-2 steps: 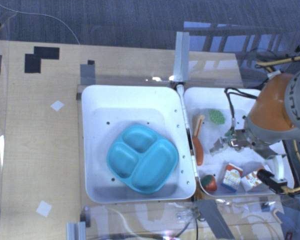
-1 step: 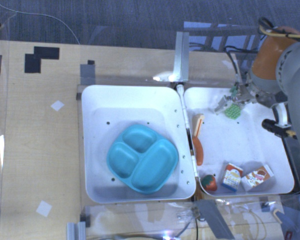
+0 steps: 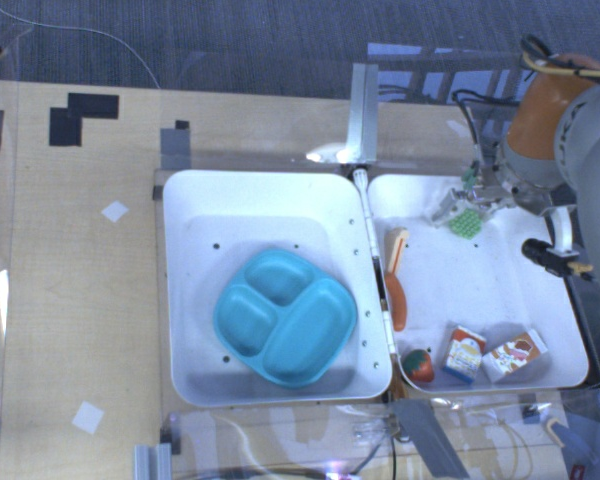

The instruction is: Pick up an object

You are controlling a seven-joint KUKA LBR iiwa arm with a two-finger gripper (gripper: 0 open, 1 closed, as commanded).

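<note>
No brand name or lettering can be read anywhere: the two small cartons (image 3: 490, 354) near the front edge of the right bin (image 3: 480, 278) carry red, white and blue printing, too small to make out. In that same bin a small red and green fruit-like toy (image 3: 417, 365) sits in the front left corner, just beside the cartons, and an orange brush-like piece with a pale handle (image 3: 396, 283) lies along the bin's left wall. The tool (image 3: 464, 208) is low at the back of the right bin, and a small green meshed object (image 3: 467, 225) sits right at its tip; whether the tool grips it, or how far the tool is parted, cannot be told from this view. The grey arm with its orange band (image 3: 545, 118) comes in from the right. The left bin (image 3: 195, 218) holds a blue divided plate (image 3: 285, 315) with three compartments. Both bins rest on a pale wooden tabletop (image 3: 70, 298) marked with black tape shapes (image 3: 80, 116) and small pale squares, with metal brackets at the bins' corners. Beyond the tabletop lies dark grey carpet (image 3: 280, 28).
</note>
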